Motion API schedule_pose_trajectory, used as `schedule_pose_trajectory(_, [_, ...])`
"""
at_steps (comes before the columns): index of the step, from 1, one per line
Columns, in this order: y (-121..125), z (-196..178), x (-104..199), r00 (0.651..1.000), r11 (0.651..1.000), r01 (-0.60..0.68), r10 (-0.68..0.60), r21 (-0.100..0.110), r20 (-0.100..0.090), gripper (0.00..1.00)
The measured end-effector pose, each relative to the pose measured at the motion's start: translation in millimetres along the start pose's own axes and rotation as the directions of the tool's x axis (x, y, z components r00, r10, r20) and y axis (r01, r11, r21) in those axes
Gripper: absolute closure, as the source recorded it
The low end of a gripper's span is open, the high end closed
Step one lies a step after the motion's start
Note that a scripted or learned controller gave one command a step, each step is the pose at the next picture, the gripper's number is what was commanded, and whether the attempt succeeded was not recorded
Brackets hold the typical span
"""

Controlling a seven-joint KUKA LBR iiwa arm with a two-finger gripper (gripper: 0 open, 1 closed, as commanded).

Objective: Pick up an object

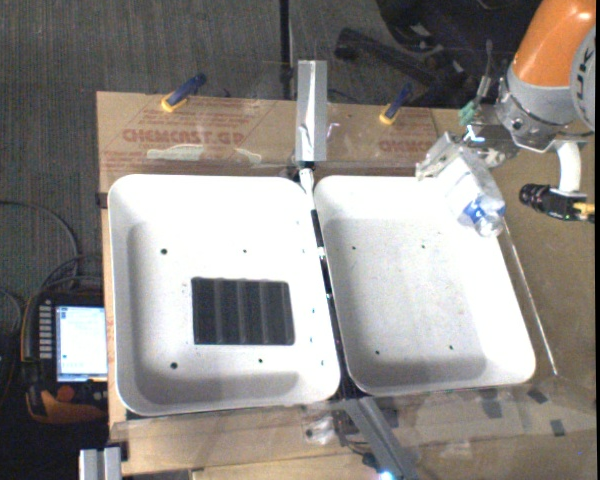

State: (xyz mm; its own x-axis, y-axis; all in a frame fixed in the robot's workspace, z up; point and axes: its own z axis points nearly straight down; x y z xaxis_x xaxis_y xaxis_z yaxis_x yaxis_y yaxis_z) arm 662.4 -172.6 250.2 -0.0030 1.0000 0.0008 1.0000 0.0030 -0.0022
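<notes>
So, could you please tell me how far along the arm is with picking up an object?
Seemingly done: a clear plastic bottle with a blue label hangs off the bin floor under the gripper, at the right white bin's far right corner. The grip itself is unclear. The dark ridged rectangular tray lies in the left white bin.

My 2 white bins look like smooth matt plastic, the ribbed black block dull, the board beneath rough brown cardboard.
</notes>
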Motion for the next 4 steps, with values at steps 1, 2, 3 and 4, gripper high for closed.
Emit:
schedule_pose_trajectory(1, [0.3, -8.9, 1.0, 1.000, 1.000, 0.002, -0.002, 0.002, 0.002, 1.00])
schedule_pose_trajectory(2, [5.8, 70.0, -3.8, 0.999, 0.999, 0.039, -0.039, 0.001, 0.004, 1.00])
schedule_pose_trajectory(3, [4.9, 156.2, 24.7, 1.000, 1.000, 0.004, -0.004, 0.004, 0.005, 1.00])
schedule_pose_trajectory(4, [6.6, 65.8, 102.9, 1.000, 1.000, 0.024, -0.024, -0.002, 0.001, 1.00])
